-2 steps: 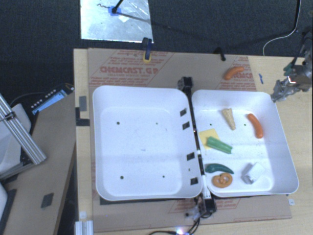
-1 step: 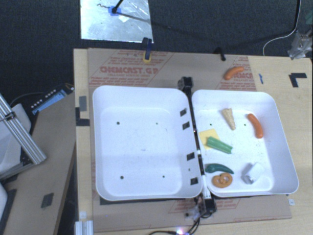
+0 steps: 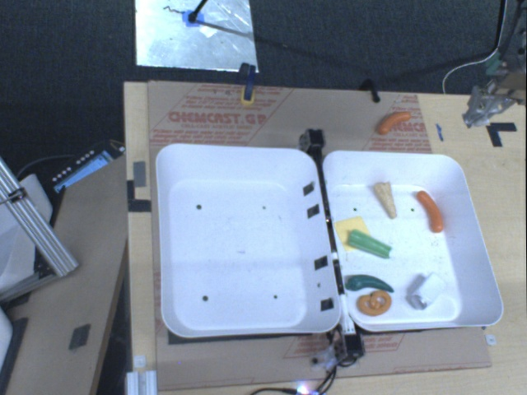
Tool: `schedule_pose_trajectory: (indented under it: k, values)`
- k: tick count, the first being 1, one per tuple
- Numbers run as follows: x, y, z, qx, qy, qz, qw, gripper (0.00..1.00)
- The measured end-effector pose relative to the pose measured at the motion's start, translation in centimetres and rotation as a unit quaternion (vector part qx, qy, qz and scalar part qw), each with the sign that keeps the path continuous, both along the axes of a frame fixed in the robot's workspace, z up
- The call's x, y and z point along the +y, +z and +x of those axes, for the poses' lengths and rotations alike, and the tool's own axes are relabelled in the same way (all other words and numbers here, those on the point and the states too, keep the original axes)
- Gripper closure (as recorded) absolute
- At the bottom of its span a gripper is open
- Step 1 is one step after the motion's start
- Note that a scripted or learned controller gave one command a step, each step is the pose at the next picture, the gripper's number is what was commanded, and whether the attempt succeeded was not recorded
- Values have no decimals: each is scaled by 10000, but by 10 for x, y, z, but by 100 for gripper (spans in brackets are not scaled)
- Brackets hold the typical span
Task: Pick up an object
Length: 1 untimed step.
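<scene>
Fingers [image 3: 480, 113] are hanging beyond the right bin's [image 3: 473, 220] far corner, too small to tell whether they are standing apart or together. Left of them an orange sausage [image 3: 394, 123] is lying on the surface, while a red sausage [image 3: 430, 211] and a beige cone [image 3: 384, 198] are resting in the bin, nearer the camera. Descending here, they are likely risking closing on nothing or striking the rim, since no object is lying beneath them.

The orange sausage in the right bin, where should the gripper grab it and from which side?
Grip the orange sausage across its narrow middle, coming straight down from above. It lies flat, long and slim, with bare floor on both sides, so the fingers probably fit either side.
</scene>
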State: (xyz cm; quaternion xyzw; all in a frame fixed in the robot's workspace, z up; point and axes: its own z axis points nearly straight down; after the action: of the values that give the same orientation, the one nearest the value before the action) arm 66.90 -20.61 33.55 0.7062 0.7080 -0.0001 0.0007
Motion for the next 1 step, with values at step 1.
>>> schedule_pose_trajectory:
  k: [1]
  values:
    - [0, -62, -84, 33, -18, 13, 10000, 100]
